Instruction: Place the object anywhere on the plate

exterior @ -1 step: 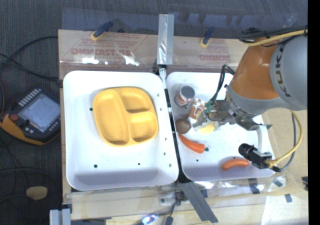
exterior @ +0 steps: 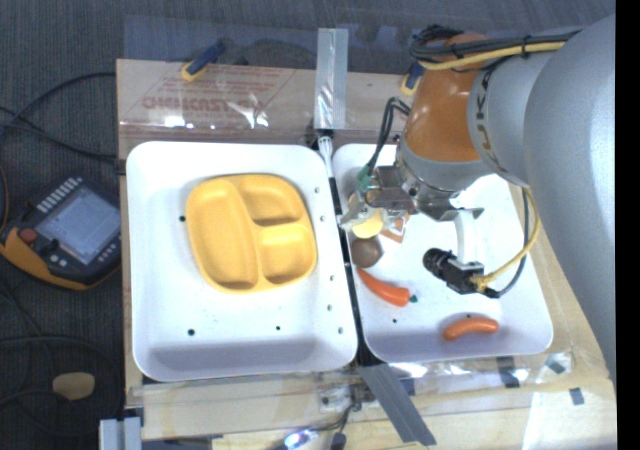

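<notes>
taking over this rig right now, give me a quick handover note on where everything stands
Pincer: low over the left edge of the right bin, right at a small pile of toy food; whether it grips anything cannot be told.
Things: yellow divided plate sits in the left bin with nothing on it. In the right bin lie a brown round piece, an orange carrot and an orange sausage.
Done: nothing placed yet.
Left: pick one piece, carry it over, set it on the plate.
</notes>
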Controlling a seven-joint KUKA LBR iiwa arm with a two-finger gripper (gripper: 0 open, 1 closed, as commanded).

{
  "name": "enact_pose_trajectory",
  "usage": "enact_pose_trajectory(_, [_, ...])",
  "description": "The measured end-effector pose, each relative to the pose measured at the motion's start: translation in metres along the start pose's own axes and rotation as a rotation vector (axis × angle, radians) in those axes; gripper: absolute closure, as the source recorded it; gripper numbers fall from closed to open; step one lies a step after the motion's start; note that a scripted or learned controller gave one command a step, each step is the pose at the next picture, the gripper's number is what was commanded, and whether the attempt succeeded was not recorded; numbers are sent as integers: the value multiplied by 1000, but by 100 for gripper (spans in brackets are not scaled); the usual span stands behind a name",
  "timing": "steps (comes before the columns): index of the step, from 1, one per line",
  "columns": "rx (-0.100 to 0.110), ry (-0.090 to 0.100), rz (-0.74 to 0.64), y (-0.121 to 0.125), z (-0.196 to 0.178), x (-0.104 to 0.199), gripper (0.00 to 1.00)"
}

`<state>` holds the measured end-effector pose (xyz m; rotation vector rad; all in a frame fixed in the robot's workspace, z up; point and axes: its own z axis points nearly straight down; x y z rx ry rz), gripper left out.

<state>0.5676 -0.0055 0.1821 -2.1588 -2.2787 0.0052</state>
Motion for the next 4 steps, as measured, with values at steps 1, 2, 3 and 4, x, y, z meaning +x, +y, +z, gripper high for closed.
enact_pose_trajectory(1, [-1, 0, 1, 0, 0, 0, 0])
enact_pose_trajectory(2, [3, 0, -1, 0, -8, 1, 100])
enact_pose_trajectory(3, [-2, -3, -182, 56, -1, 83, 100])
enact_pose_trajectory(4, [-2, -4, -182, 56, -1, 82, 0])
